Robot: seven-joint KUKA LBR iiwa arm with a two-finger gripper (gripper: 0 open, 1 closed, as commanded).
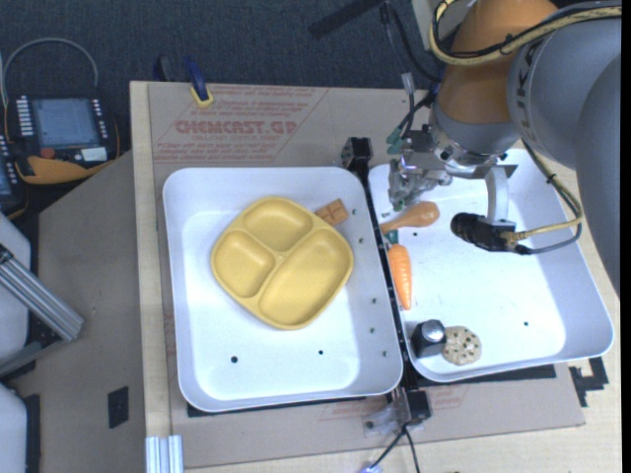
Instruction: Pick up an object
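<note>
In the right bin (552, 294), my gripper (404, 191) hangs low at the far left corner, directly over the left end of a tan-orange drumstick-shaped toy (417, 216). Whether it touches the toy cannot be told. An orange carrot (398, 275) lies just in front of that toy along the bin's left wall. Near the front left corner of the same bin rest a speckled cookie (460, 345) and, touching it, a small dark grey object (428, 335).
The left bin (197, 343) holds a yellow divided plate (283, 261), with a small brown block (332, 211) at its far right edge. The wall between the two bins runs right beside the gripper. A handheld control unit (61, 126) sits off the bench at far left.
</note>
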